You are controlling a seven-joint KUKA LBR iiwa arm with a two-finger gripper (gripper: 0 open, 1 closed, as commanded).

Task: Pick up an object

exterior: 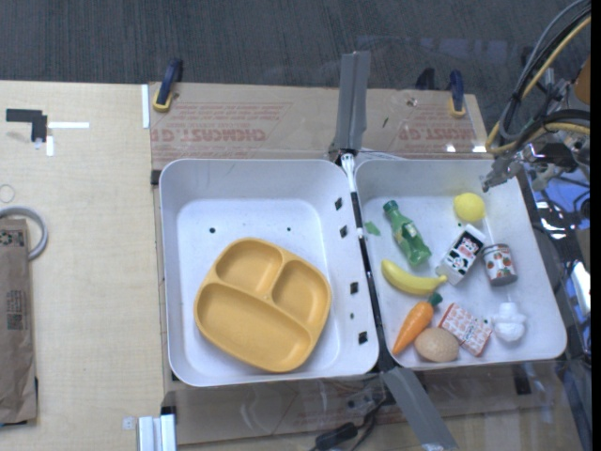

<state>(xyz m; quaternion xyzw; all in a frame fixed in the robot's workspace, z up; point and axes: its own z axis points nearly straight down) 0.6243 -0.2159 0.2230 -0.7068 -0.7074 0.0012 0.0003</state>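
I have one fixed camera above the bench, looking down at a slant that takes in both the left bin (178,252) and the right bin (545,280). Beyond the bins it faces dark floor, and the arm's side lies at my right.

The cardboard (319,120) along the bins' far edge bears red print, upside down, reading roughly "CHEMCAST GP"; other labels are illegible.
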